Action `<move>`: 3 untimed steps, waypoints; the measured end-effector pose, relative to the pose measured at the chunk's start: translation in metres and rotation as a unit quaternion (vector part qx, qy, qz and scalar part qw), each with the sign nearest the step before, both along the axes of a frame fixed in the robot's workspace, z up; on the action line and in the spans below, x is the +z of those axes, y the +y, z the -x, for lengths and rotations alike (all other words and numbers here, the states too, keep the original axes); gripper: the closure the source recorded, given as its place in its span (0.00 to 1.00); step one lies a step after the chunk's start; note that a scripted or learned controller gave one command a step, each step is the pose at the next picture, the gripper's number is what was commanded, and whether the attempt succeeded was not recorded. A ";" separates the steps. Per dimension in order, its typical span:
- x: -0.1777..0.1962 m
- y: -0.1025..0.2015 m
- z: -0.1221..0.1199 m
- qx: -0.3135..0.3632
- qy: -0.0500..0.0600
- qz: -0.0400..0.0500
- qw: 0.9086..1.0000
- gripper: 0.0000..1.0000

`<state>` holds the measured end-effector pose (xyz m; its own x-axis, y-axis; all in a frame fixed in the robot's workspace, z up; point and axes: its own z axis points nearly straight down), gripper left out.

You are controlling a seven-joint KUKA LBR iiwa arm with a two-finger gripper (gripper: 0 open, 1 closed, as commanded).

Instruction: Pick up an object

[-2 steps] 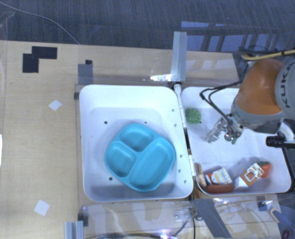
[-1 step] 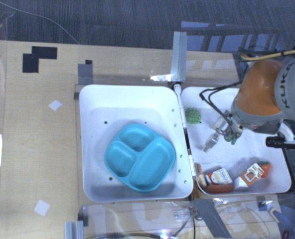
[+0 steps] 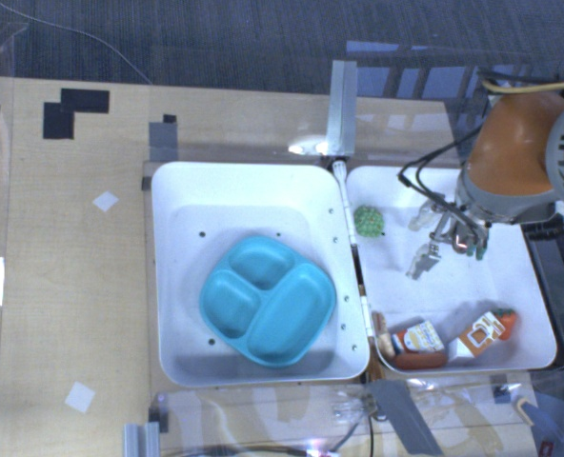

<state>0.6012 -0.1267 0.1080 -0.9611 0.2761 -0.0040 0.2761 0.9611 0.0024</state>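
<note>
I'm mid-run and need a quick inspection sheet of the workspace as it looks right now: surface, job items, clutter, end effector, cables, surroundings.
Surface: wooden bench bearing a left bin and a right bin, side by side.
Job's things: green ball at the right bin's far left; two small cartons and a reddish sausage-like item along its near edge.
Clutter: blue divided plate in the left bin.
End effector: above the right bin's middle, nothing seen between the fingers; whether open or shut is unclear.
Cables: black cable looping by the wrist; thin wire on the floor.
Surroundings: dark carpet; black markers on the bench.
</note>
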 end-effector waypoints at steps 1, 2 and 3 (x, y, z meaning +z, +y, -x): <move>-0.019 -0.061 0.071 -0.037 -0.004 0.002 0.999 0.00; -0.020 -0.065 -0.001 -0.045 -0.004 0.001 0.999 0.00; -0.020 -0.065 -0.001 -0.045 -0.004 0.001 0.999 0.00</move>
<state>0.6021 -0.1913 0.0877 -0.9323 0.3614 -0.0118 0.3614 0.9324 0.0034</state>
